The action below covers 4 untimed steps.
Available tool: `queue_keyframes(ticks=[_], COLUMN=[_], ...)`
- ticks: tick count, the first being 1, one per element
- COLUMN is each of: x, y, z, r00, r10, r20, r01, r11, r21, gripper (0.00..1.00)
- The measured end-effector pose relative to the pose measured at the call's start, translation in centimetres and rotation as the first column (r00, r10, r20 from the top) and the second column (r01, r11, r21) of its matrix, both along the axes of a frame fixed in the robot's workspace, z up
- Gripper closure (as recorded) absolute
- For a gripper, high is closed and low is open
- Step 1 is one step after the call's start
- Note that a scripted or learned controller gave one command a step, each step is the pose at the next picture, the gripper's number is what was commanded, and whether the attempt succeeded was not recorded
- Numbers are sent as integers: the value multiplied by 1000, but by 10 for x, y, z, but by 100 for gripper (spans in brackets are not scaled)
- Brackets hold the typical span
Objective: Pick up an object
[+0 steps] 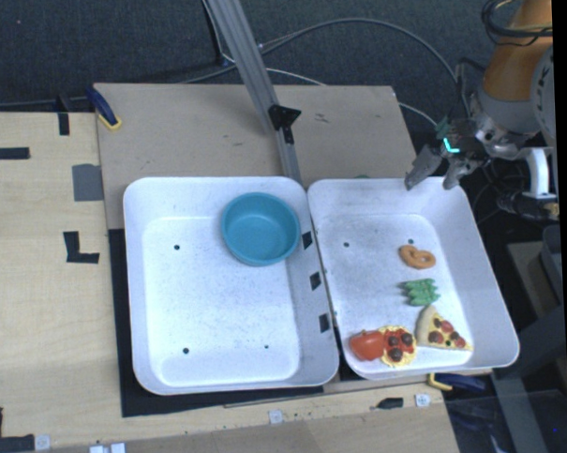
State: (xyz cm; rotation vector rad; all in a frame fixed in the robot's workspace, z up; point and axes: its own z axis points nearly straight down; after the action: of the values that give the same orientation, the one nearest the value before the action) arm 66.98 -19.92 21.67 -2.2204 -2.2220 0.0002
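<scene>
At upper right, the arm (pixel 516 65) angles down-left; its gripper (pixel 433 174) hovers over the right bin's (pixel 487 259) far rim, fingers spread, holding nothing.

setting: we read a robotics lab | evidence: taped plywood counter (pixel 42 278), twin white bins (pixel 155 302), loose cables (pixel 369 29), metal camera pole (pixel 253 72)

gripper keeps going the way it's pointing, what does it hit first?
The gripper sits at the right bin's far right corner, pointing down and left. Likely first contact is that bin's rim or bare floor near the corner. The pretzel lies further in, off that line. Depth is unclear.
</scene>
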Motion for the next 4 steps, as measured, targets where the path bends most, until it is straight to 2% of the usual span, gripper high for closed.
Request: queue_keyframes(ticks=[1,2,3,4], x=[0,-9,-4,-4], y=[0,5,5,6], z=[0,-58,-102,-129], r00=[1000,1000,1000,1000], r10=[0,0,0,0], r20=[0,-5,-4,-2], r01=[0,0,0,0], r11=[1000,1000,1000,1000], r21=[0,1,0,0], gripper=[0,0,0,0])
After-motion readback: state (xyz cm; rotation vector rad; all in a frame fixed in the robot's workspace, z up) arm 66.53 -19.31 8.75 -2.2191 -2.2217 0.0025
